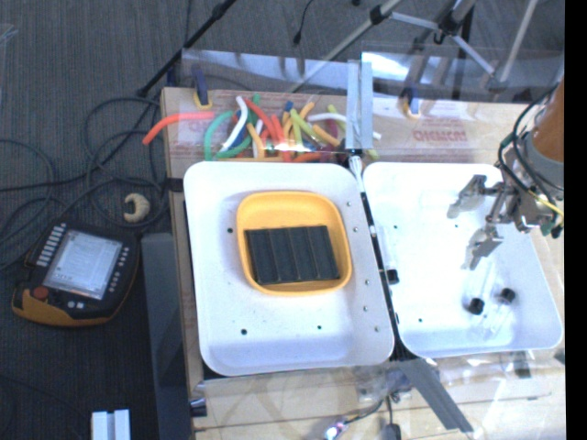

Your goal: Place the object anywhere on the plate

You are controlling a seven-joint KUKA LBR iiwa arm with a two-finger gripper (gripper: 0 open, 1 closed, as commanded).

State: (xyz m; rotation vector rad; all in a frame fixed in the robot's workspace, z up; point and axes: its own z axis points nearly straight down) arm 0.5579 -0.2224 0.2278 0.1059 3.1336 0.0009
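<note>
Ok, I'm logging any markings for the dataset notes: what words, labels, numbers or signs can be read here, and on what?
Nothing reads clearly.
Red lettering on the wooden board behind the right bin: appears upside down, too blurred to read.
Screen of the handheld pendant on the floor: too small to read.
Yellow plate, dark object on it: no text.

colored cables (266,128) behind bins | teach pendant (75,273) on floor, left
</note>
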